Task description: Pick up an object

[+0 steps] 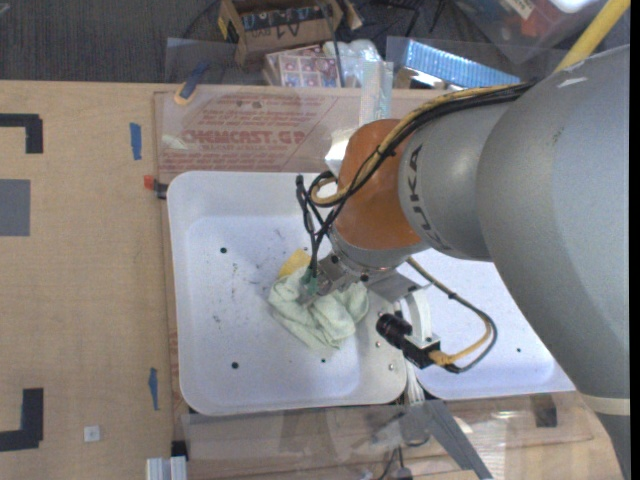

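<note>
Crumpled pale-green cloth (318, 310) lies in the left bin (215, 368), toward that bin's right side and near the wall it shares with the right bin (500, 368); a small yellow object (294, 262) peeks out just beside the cloth's upper left edge, touching or nearly touching it. From the camera view above the tabletop (80, 268), we see the grey arm (520, 178), with its orange band (372, 193), reaching in from the right and bent down over the bin, so that the hand (314, 286) sits right at the top of the cloth heap. The wrist hides most of the hand, and we cannot tell how it stands or whether any fold of the cloth is caught in it. A black cable (318, 213) loops down along the wrist, and a yellow-and-black connector (415, 343) hangs over the seam between the two bins. We judge that the task is at the grasp step: the hand is down at the cloth, and nothing appears lifted clear of the bin floor. The next move, as we read it, calls for a firm close on a thick fold and a straight rise; soft fabric may slip free, or drag the yellow object along with it.
</note>
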Available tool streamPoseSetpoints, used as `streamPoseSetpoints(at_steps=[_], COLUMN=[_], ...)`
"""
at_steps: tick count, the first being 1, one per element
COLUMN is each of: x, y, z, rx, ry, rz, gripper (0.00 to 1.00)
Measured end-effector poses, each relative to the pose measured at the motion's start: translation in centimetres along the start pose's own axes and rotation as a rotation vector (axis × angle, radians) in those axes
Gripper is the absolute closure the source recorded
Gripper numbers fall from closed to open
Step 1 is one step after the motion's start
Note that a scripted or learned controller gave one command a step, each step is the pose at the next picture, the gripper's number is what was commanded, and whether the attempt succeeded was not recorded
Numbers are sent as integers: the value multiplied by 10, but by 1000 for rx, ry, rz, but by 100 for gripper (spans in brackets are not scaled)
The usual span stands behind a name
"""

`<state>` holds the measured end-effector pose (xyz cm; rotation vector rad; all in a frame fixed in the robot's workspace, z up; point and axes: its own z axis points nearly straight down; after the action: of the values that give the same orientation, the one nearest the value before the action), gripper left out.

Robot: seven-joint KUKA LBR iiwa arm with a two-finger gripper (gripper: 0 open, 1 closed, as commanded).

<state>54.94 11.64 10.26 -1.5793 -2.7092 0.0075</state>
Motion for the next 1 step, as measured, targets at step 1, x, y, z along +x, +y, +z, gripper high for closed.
streamPoseSetpoints(at_steps=[1], x=[53], y=[-3], z=[-1], rx=[-8], ry=[-2], rz=[13], gripper=[100])
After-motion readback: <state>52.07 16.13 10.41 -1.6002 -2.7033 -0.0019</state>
